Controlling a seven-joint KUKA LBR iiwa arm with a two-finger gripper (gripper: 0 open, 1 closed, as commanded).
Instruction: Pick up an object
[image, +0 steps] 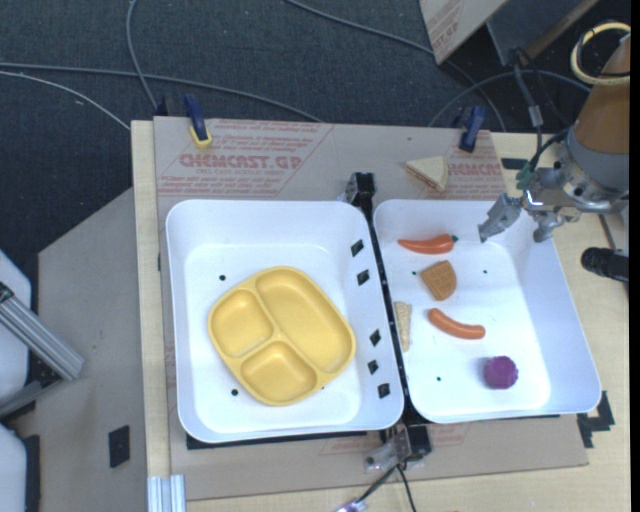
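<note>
The pincer (519, 222) is seen open, holding nothing; the red chili (427, 243) lies left of it, long axis left-right.

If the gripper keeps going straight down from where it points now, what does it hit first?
Probably bare floor of the right bin near its far edge. The gripper hangs open, right of the red pepper; depth is unclear.
</note>
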